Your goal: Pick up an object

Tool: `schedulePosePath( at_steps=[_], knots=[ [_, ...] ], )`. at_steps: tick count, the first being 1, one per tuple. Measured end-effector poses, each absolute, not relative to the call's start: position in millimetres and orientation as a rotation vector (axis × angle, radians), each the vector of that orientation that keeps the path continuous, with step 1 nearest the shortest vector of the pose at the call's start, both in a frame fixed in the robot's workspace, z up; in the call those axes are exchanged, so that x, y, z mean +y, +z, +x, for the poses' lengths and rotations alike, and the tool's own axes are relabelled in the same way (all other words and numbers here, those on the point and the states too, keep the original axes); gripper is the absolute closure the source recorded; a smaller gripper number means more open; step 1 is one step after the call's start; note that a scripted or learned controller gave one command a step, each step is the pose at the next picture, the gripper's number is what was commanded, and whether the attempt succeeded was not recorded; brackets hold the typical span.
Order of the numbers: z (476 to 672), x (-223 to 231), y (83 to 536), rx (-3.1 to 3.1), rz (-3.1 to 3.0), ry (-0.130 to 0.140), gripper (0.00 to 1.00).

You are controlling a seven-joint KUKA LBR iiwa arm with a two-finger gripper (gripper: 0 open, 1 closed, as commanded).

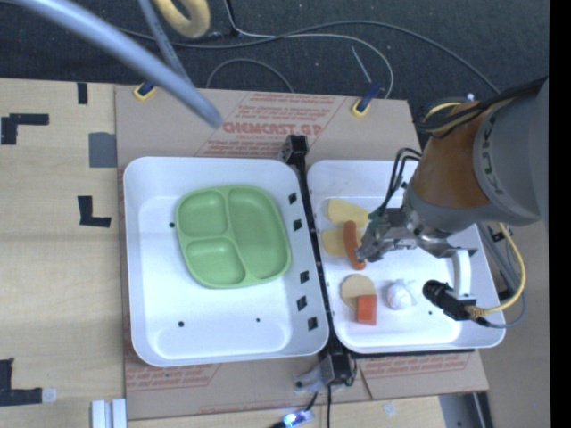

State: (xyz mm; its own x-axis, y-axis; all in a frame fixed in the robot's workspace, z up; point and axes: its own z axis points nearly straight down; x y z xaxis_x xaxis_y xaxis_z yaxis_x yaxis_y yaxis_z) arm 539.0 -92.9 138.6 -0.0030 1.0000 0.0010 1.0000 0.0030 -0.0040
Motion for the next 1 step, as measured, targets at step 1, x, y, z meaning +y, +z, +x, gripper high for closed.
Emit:
schedulePosePath(
  at_steps=[1],
  knots=[
    [536.7, -102.2, 193.9, -2.223, -2.223, -0.002, 1.0]
  ],
)
